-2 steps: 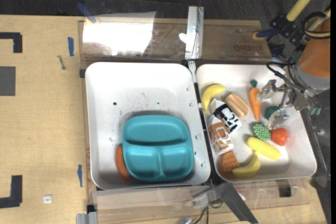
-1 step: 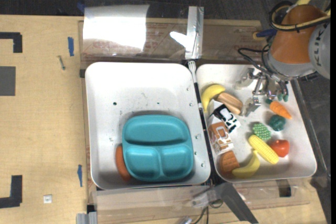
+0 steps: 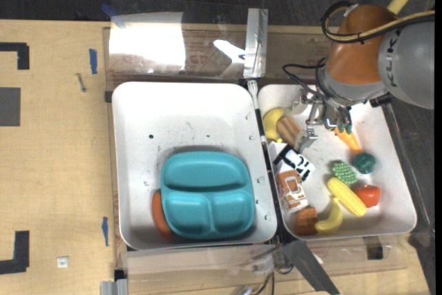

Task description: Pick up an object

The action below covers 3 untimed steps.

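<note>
My gripper (image 3: 322,124) hangs over the back part of the right bin (image 3: 397,179), below the orange wrist band. Its fingers (image 3: 309,132) stand open, with only white bin floor showing between them. A tan roll (image 3: 288,129) and a yellow piece (image 3: 273,121) lie just to its left. An orange carrot (image 3: 350,139) lies just to its right. Nearer the front are a green broccoli (image 3: 364,162), a corn cob (image 3: 345,195), a red tomato (image 3: 370,195), a banana (image 3: 331,217) and a brown carton (image 3: 291,190).
The left bin (image 3: 138,121) holds a teal divided tray (image 3: 207,193) with an orange item (image 3: 158,212) half under its left edge. A black-and-white card (image 3: 297,162) lies by the wall between the bins. A clear plastic sheet (image 3: 179,45) stands behind the bins.
</note>
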Each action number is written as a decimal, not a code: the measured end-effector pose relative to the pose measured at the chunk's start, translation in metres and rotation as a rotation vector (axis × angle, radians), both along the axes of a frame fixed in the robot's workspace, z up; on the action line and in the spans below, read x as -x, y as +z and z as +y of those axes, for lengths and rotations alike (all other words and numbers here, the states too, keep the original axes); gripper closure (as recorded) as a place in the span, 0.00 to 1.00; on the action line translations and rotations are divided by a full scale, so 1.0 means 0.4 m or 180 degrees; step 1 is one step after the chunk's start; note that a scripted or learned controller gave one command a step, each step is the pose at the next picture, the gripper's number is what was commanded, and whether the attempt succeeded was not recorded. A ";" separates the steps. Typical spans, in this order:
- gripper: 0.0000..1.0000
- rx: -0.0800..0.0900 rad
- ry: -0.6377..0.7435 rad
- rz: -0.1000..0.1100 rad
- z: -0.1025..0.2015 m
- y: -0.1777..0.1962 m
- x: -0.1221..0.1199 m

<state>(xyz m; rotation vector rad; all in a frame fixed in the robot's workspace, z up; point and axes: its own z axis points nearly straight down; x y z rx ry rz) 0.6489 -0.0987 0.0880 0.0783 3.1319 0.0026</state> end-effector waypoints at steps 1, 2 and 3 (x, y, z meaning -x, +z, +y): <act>0.00 0.0023 0.0071 0.0000 -0.232 -0.004 -0.008; 0.00 0.0004 0.0242 0.0014 -0.311 -0.003 0.082; 1.00 0.0018 0.0247 -0.0016 -0.311 0.032 0.074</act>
